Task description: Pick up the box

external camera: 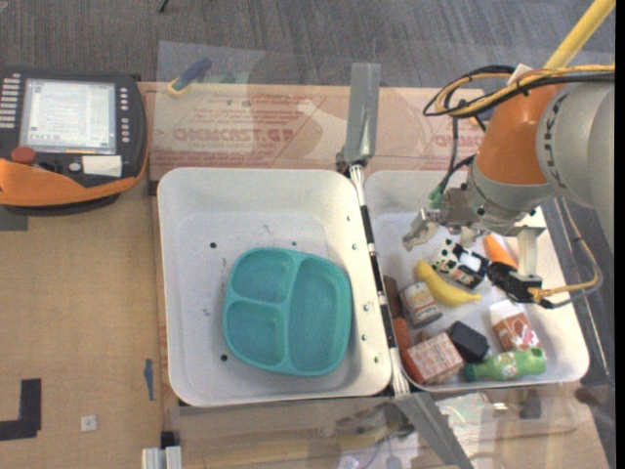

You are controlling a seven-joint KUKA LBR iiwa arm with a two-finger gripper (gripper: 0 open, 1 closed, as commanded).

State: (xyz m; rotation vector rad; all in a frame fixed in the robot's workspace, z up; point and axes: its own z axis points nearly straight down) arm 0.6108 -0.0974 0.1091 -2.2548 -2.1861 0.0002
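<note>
Seen from above at a slant: a brown cardboard-covered counter (78,311) carrying two shallow white bins side by side.

In the left white bin (186,213), a teal plastic plate with three compartments (288,311), lying flat toward the near right part of the floor.

Over the right white bin (576,350), the grey arm with an orange band (522,145), reaching in from the right, wrist pointed down above the far half of the bin. Jaws low over the clutter beside a yellow banana (444,283); released or clenched, cannot tell from this angle, and nothing plainly seen between them.

Task's thing, a small reddish-brown cardboard box (433,357), resting on the floor of the right bin near its front left corner, well apart from the jaws. Just behind it, a small round can with a pale label (422,303). Just beside it on the right, a small black block (469,340). Along the front wall, a green plastic bottle lying on its side (506,364). Further right, a red-and-white packet (513,325). Behind that, an orange carrot-shaped piece (500,250) close under the wrist.

On the counter's far left, beyond the bins, an orange-and-grey handheld control pendant with a lit screen (68,135).
</note>
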